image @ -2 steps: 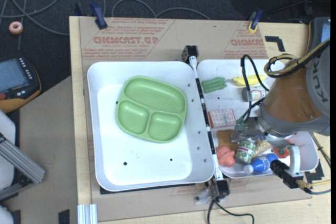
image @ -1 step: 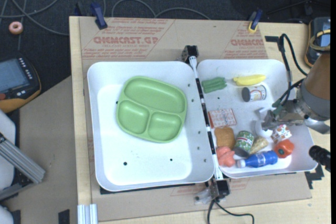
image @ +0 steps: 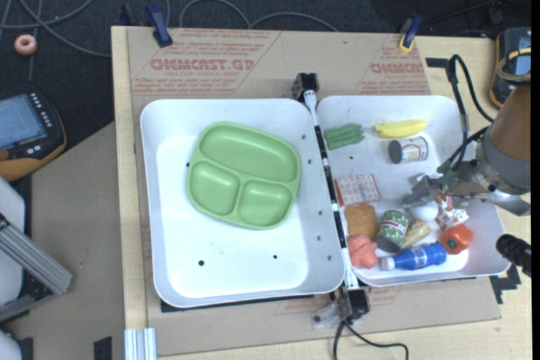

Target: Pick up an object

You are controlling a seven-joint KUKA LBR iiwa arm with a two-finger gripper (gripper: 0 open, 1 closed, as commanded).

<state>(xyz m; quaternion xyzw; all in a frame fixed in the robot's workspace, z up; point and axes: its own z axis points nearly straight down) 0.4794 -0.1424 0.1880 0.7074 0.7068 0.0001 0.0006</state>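
**Gripper low over the crowded right bin, nothing visibly held**

On the dark floor at the far left lie looping cables and a handheld pendant [image: 24,129] with a lit screen, cut off by the frame edge. Two blue clamps [image: 157,24] pin the cardboard sheet at 12 o'clock of the bench.

The left bin [image: 169,257] holds a green divided plate [image: 244,174], lying flat toward the bin's 12 o'clock side; its three compartments hold nothing.

The right bin [image: 481,264] is crowded. Near 12 o'clock lie a green ridged block [image: 343,136], a yellow banana [image: 401,128] and a small can [image: 409,150] on its side. At centre sits a printed card [image: 358,187]. From 8 to 5 o'clock cluster a brown bread-like piece [image: 361,219], a salmon-pink lump [image: 363,251], a green-labelled can [image: 393,226], a blue bottle [image: 419,257] lying flat and a red tomato-like item [image: 456,237], touching or nearly touching one another.

The gripper [image: 439,191] hangs at the bin's 3 o'clock, just above the tomato and a white object too small to identify. Its fingers blur into the clutter; I cannot tell whether they are spread or pressed together. The arm is cut off at the right edge.
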